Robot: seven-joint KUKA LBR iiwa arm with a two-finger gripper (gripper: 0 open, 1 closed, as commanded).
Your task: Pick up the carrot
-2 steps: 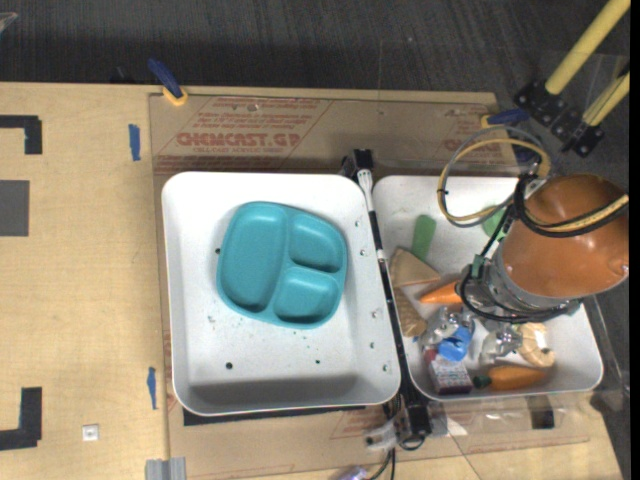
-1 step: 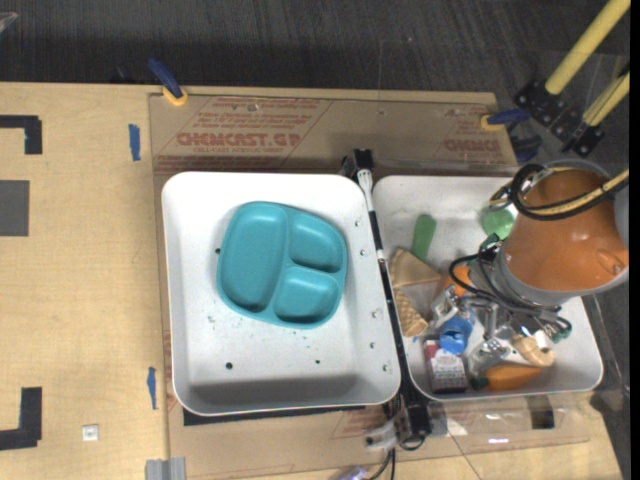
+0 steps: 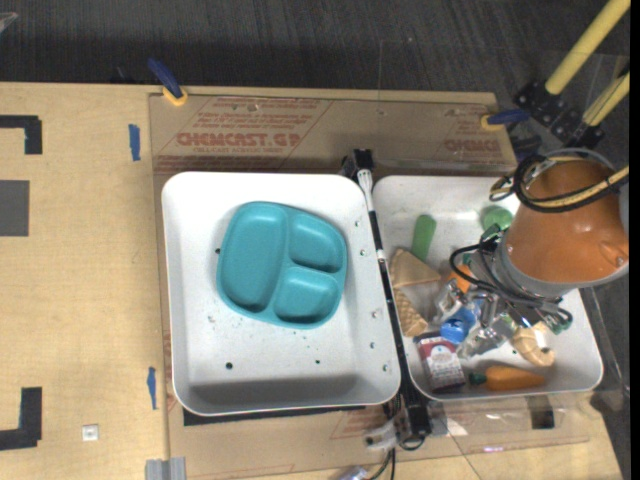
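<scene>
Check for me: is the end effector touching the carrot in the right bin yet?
Cannot tell. In the camera view the end effector sits just above the carrot amid clutter; any gap or contact is too muddled to read.

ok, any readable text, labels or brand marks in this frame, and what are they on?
"CHEMCAST GP": red print, partly blurred, on the brown sheet behind the left bin.
Same red print at that sheet's right end, behind the right bin: cut off, unreadable.
Small packet in the right bin: label too small to read.

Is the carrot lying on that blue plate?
No, the carrot lies in the right bin near its front edge, while the blue plate sits in the left bin.
</scene>
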